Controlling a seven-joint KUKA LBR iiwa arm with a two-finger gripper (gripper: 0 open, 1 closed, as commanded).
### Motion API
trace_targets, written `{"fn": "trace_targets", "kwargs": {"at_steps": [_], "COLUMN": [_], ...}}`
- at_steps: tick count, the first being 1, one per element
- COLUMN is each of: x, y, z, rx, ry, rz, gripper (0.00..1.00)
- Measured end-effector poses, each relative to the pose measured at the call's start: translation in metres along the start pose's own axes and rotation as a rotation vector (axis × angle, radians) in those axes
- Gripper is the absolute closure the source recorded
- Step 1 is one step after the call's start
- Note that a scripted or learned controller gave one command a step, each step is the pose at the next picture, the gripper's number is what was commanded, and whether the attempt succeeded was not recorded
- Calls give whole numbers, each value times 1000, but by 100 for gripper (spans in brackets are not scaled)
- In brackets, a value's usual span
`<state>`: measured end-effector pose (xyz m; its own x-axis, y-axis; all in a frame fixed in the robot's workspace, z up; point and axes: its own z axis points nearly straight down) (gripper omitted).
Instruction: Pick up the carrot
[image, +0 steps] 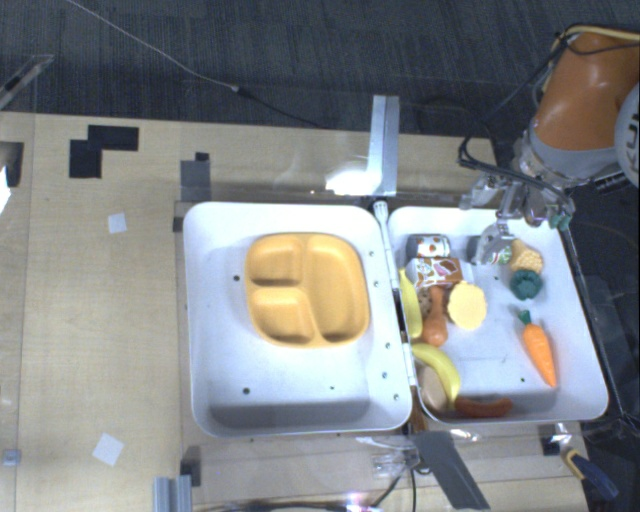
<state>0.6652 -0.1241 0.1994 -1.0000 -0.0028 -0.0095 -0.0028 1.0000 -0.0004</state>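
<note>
The carrot (539, 350), orange with a small green top, lies in the right bin (585, 395) near its right wall, pointing toward the front. My gripper (497, 236) hangs over the back of that bin, well behind the carrot and a little to its left. It sits close to a yellow corn-like toy (527, 259), and nothing visibly hangs from it. The orange-banded wrist (580, 95) rises at the upper right.
A teal piece (526, 285) lies between the corn toy and the carrot. Left of them crowd a can (430, 245), a carton (438, 271), a yellow disc (466, 306), a drumstick (435, 318), bananas (442, 368) and a sausage (484, 406). The left bin (215, 385) holds a yellow divided plate (305, 288).
</note>
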Motion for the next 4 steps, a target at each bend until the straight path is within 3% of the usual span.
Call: {"fn": "trace_targets", "kwargs": {"at_steps": [1, 2, 3, 4], "x": [-5, 138, 134, 153], "y": [-34, -71, -70, 7], "z": [78, 109, 96, 22], "rx": [2, 2, 4, -1], "ry": [-6, -2, -14, -3], "rz": [-20, 380, 374, 548], "gripper": [0, 0, 100, 100]}}
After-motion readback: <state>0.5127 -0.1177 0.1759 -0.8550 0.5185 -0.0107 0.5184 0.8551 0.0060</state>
